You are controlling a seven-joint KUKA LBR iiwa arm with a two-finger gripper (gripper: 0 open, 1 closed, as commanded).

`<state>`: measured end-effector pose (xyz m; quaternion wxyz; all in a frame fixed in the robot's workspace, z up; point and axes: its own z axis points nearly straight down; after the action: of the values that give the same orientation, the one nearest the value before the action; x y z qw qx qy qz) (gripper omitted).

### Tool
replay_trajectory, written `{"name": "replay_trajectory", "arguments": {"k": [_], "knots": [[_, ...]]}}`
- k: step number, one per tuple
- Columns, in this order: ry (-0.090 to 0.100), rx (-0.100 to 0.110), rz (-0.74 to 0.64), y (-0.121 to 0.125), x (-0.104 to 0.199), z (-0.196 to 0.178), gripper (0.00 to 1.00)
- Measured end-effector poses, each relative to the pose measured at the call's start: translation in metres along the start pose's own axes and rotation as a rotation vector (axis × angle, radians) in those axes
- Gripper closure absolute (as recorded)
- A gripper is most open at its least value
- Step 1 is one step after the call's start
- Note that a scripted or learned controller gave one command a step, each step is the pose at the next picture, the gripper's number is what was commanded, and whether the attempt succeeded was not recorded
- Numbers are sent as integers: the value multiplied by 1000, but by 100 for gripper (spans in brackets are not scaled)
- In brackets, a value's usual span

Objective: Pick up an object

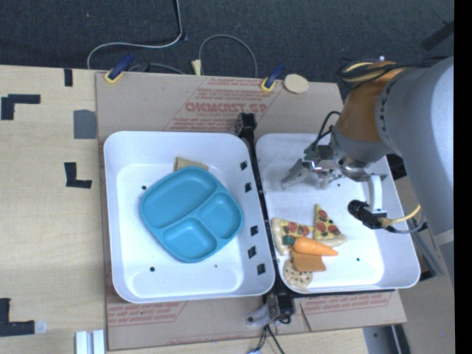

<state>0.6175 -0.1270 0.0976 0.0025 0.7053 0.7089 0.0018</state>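
In the right bin (402, 268) lie an orange toy carrot (314, 248), a pizza slice (326, 226), a second flat pizza-like piece (285, 231) and a round cookie (298, 275), all clustered at the front. My gripper (307, 174) hangs over the back of that bin, a little behind the food pieces, with its two fingers (291, 177) spread apart and nothing between them. The grey arm with its orange band (361, 113) reaches in from the right.
The left bin (118, 271) holds a blue three-compartment plate (192, 212) with a tan flat piece (189, 164) peeking out behind it. Black clips line the divider (254, 198) between the bins. A cable (387, 223) loops near the right bin's far side.
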Motion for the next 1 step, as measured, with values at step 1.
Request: {"name": "replay_trajectory", "arguments": {"k": [1], "knots": [[0,11,9,-49,-35,6,0]]}}
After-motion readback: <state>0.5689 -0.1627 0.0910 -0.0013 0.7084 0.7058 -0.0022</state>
